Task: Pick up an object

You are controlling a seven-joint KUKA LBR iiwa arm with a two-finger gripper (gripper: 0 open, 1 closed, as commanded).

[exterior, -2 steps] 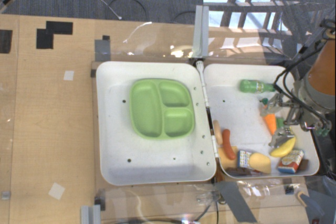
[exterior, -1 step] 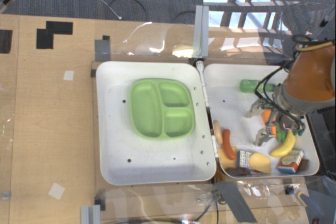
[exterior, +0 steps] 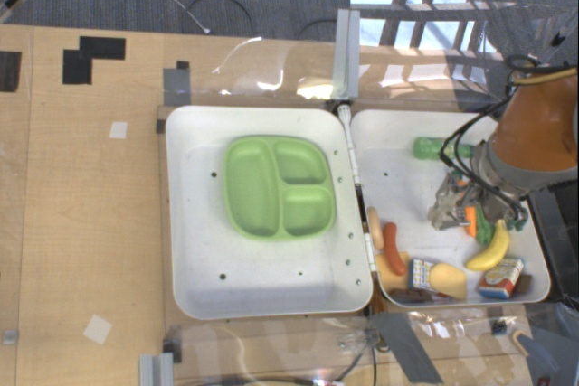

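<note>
Gripper (exterior: 450, 214) low in right bin (exterior: 398, 149), approx. over orange bit (exterior: 470, 219) next to banana (exterior: 489, 249); fingers' state: can't tell. Step: reaching, pre-grasp. Next: close squarely, then lift.

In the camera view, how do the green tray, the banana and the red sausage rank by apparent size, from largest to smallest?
1. Green tray, by far the largest.
2. Banana.
3. Red sausage, a little smaller than the banana; the gap is small, so these two are nearly alike.
</note>
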